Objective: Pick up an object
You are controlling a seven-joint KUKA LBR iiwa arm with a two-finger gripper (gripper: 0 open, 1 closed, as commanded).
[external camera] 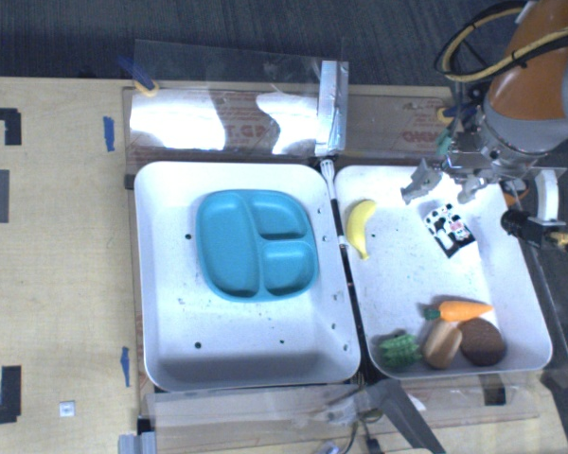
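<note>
On the left of the frame the pale wooden desk (57, 253) lay bare but for tape marks, and the left bin (161, 348) held a blue divided plate (257, 244), smooth moulded plastic with rounded corners. Just past the seam, at the upper left of the right bin (530, 348), lay a small yellow banana (361, 226), which looked a light, stiff toy, best pinched across its curved middle. Toward the lower right a green leafy piece (399, 349), a tan potato-like lump (443, 343), an orange carrot (464, 310) and a dark brown round (482, 340) crowded together, touching. A black-and-white patterned block (450, 228) lay nearest the hand (445, 185), whose fingers stood spread above it, grasping nothing; the block seemed flat and light.
</note>
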